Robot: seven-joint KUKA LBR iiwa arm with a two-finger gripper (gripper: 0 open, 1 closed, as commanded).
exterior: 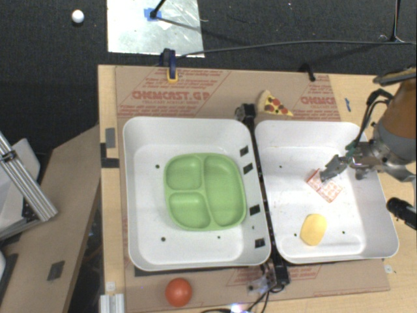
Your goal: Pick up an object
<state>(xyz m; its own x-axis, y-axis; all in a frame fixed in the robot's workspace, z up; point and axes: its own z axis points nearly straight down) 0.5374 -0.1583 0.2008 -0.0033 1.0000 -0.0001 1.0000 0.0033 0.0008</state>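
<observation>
Caught at the approach step of the pick: gripper point(329, 169) lowered into the right bin point(285, 150), reaching in from that bin's right wall, tips right over the upper left corner of the red-and-white checked packet point(326, 186). Impossible to tell whether touching it or just above. Not possible to tell the gripper's state either, apart or together, at this slant. Nothing seen between the tips, so no hold yet by this judgement. Packet lying flat near the middle of the right bin, tilted like a diamond; yellow lemon-like piece point(313, 229) nearer that bin's front wall, well apart from the tips. Likely needed next: settling squarely over the packet's edge and closing on it, then lifting straight up, a thin flat thing being hard to pinch
</observation>
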